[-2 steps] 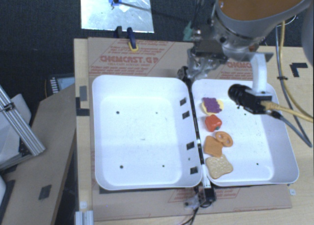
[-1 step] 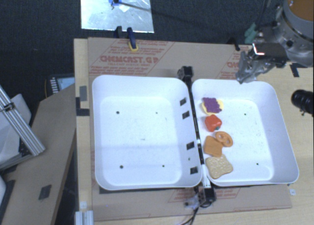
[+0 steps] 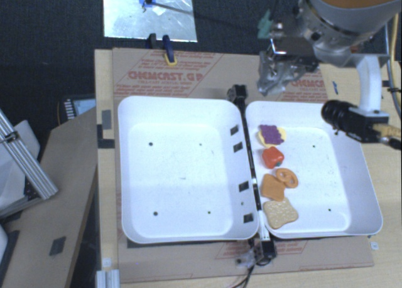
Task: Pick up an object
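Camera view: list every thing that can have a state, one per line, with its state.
Gripper: raised above the right bin's far edge, holding nothing visible.
Purple-topped piece: lying flat in the right bin.
Red pepper: lying beside the divider.
Pretzel: flat, touching the orange slice.
Orange slice: flat.
Toast slice: flat, nearest the camera.
Left bin: sitting level on the bench.
Right bin: level, holding all five food pieces.

The light is bright and even. The two white bins (image 3: 182,174) shine so much that their floors look almost flat. Far off to the left of the gripper (image 3: 276,80), a silver sheet (image 3: 149,3) glares with white patches. The gripper itself looks a bit blurry. Soft, thin shadows lie just under the bin rims. The dark floor behind stays dim.
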Robot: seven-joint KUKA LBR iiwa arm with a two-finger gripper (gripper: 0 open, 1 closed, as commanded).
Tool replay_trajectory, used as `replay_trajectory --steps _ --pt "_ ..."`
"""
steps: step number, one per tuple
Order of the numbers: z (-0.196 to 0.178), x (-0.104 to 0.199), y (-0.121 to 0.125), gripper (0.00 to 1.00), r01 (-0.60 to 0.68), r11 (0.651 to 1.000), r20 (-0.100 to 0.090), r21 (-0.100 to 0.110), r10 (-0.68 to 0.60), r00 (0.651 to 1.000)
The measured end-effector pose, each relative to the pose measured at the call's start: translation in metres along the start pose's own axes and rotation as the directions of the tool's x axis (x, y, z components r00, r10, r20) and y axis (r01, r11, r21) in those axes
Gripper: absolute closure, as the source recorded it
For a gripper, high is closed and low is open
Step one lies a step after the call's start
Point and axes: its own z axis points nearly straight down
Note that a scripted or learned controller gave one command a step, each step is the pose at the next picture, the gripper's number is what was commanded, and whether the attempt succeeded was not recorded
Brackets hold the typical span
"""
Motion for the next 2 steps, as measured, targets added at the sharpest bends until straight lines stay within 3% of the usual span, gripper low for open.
replay_trajectory --steps 1,2 --pt "0.036 0.053 0.006 1.00 -0.002 1.000 0.003 0.006 0.002 1.000" --pt "-0.001 0.106 0.079 1.00 -0.005 1.000 0.001 -0.001 0.005 1.000"
